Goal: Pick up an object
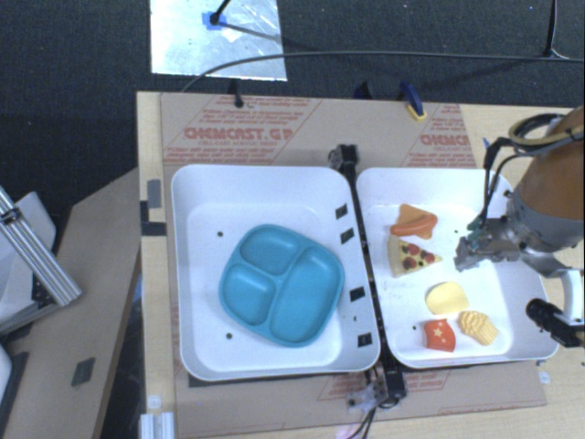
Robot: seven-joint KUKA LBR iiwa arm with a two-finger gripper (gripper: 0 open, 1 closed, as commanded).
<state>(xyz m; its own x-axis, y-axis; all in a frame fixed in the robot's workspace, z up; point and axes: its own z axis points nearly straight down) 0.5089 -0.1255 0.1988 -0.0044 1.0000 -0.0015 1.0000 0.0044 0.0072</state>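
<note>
Lighting's pretty even and cool, kind of a bluish cast over everything. The two white bins [274,183] come out bright but not blown out, and shadows inside them are soft, just faint grey along the walls. The only real glare is on the shiny foil sheet [218,26] up top, which looks washed out. The dark floor [64,71] is grainy. The whole frame is a bit soft and low-res, and small details blur.
</note>
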